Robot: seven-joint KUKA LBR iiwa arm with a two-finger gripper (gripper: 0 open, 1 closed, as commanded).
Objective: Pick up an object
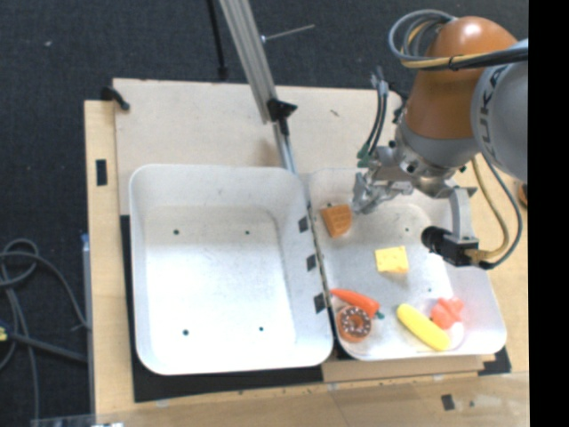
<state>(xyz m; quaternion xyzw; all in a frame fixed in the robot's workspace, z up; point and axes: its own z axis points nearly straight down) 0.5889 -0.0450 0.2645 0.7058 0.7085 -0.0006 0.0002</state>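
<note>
The right bin [462, 278] holds an orange block [336, 221] near its left wall, a yellow cube [392, 261] in the middle, and along the front a carrot [355, 299], a brown donut [355, 324], a banana [422, 326] and a pinkish-red piece [447, 311]. My gripper [367, 199] hangs over the bin's far left part, just right of and above the orange block. Nothing shows between its fingers. The arm's orange band [458, 69] rises behind it.
The left bin [147, 238] lies beside the right one, sharing a raised divider [309, 243]. A slanted metal pole [253, 56] rises from the back of the bench near the bins' junction. A black bracket with cables [453, 243] hangs over the right bin.
</note>
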